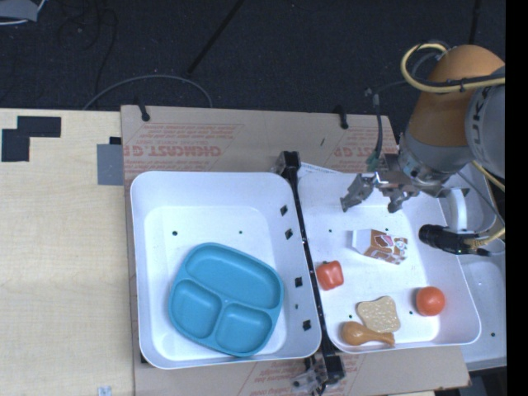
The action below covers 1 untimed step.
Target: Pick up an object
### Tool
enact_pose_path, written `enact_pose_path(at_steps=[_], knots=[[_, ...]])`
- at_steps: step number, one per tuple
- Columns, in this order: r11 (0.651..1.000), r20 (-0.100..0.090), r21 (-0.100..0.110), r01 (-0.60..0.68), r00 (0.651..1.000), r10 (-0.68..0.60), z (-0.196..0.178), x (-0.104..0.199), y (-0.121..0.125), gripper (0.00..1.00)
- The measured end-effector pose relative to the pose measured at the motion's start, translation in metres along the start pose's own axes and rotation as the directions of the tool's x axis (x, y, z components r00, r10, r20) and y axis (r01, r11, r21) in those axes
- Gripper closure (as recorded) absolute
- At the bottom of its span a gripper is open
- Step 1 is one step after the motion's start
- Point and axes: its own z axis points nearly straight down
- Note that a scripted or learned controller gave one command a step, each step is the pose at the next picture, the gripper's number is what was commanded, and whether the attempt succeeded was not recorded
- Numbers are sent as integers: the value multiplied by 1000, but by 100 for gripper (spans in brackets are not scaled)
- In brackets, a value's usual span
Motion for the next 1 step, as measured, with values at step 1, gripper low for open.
enact_pose_path(at_steps=[1], knots=[[1000, 1, -13, 2, 1000, -2, -8, 0, 3, 0]])
